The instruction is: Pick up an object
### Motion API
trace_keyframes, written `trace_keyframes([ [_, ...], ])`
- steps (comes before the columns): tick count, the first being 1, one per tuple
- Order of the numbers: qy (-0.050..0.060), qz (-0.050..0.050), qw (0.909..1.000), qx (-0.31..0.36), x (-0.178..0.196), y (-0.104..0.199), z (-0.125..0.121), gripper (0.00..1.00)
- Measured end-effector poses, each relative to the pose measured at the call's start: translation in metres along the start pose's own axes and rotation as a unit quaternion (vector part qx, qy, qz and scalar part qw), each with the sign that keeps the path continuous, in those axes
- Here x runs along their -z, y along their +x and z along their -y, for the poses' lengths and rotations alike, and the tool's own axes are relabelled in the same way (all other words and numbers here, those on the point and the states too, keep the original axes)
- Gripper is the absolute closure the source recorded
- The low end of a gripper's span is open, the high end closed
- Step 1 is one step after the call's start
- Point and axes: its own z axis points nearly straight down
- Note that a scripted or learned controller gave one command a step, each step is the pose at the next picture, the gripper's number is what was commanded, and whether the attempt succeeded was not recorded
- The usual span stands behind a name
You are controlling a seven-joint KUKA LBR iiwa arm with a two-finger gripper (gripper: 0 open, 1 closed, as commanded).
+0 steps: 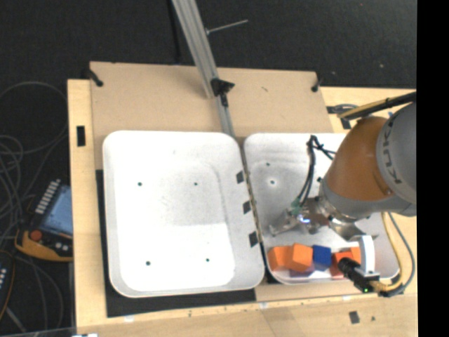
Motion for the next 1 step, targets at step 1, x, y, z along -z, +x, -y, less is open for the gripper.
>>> trace_keyframes([
  [1, -0.003, 0.002, 1.0000, -0.003, -0.0334, -0.0370, -0.0568, 0.00],
])
